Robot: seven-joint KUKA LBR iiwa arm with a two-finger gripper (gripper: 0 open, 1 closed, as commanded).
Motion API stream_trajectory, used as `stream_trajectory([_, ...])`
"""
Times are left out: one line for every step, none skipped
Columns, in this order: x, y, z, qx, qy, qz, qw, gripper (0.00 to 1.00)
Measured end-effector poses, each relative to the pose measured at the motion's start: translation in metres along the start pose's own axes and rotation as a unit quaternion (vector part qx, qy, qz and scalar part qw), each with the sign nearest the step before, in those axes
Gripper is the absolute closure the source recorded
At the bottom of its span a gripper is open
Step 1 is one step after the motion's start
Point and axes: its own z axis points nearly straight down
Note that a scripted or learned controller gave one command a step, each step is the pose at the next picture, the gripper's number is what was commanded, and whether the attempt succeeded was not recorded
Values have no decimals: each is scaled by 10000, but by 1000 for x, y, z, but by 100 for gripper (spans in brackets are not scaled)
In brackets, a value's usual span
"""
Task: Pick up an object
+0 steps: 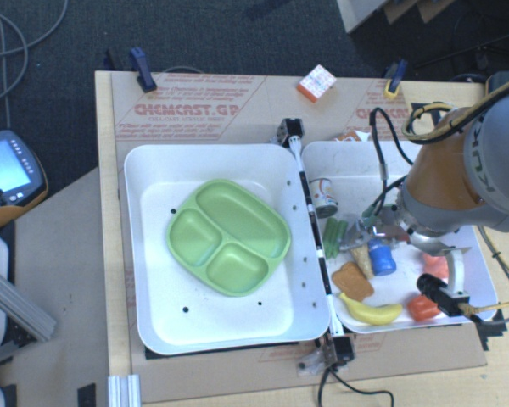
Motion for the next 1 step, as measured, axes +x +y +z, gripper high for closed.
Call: stream_trajectory([37,28,-92,-30,5,-8,10000,100])
